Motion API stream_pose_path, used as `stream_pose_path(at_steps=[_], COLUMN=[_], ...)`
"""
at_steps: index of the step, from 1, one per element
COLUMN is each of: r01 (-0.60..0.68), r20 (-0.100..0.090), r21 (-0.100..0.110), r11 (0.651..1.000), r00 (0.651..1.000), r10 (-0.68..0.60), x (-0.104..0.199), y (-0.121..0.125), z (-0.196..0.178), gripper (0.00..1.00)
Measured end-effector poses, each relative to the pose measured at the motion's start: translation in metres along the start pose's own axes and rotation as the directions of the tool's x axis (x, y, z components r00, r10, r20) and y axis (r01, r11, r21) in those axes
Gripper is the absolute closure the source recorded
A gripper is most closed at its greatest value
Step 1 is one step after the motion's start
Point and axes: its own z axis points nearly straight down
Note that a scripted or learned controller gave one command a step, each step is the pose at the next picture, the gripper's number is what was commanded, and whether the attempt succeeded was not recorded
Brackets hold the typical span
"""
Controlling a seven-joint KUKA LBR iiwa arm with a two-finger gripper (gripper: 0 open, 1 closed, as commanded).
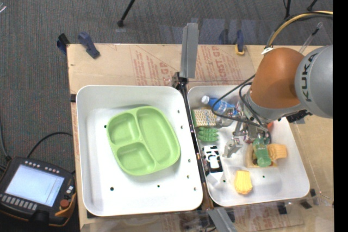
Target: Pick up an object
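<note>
Nothing is lifted yet: the gripper (237, 145) hangs low in the right bin (296, 182) with its fingers spread and holding nothing, near the green bottle (261, 152), so the closing and lifting remain

Green divided plate (144, 139) looks smooth matt plastic; white bins (87, 117) glossy plastic; bench (125, 65) raw plywood.
</note>
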Motion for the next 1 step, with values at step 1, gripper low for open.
stream_pose_path(at_steps=[1], r01=[-0.038], r20=[0.000], r21=[0.002], r11=[0.999], r00=[0.999], r10=[0.038], x=[0.0392], y=[-0.0632], z=[-0.0002], gripper=[0.00])
